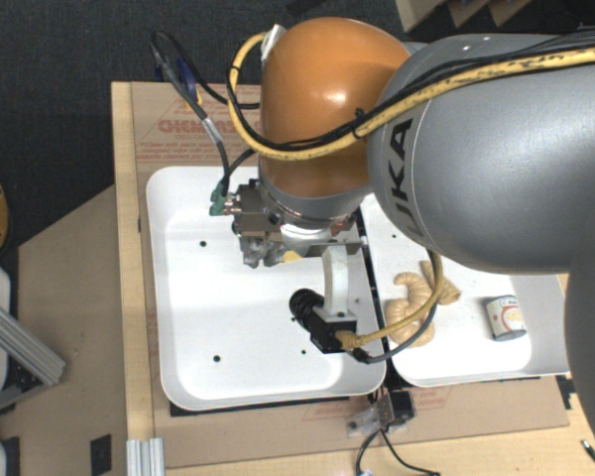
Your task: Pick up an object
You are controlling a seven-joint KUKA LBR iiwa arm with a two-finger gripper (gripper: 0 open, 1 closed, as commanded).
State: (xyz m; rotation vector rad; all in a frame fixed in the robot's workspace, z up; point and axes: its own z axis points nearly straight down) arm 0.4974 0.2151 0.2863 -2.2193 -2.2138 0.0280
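My gripper point(262, 250) hangs low over the upper middle of the left white bin point(193, 296), under the arm's big orange wrist band. The wrist hides most of it from above. A tan, curved, lumpy object point(415, 303) lies at the left side of the right bin point(456, 365), partly behind a yellow cable. A small white and grey box with an orange mark point(504, 317) rests further right in that same bin. Both objects lie well right of the gripper, apart from it.
The grey arm covers the upper part of the right bin and the divider between the bins. Both bins sit on a brown cardboard sheet point(129, 167) on the bench. Dark floor lies beyond the bench at left and top.
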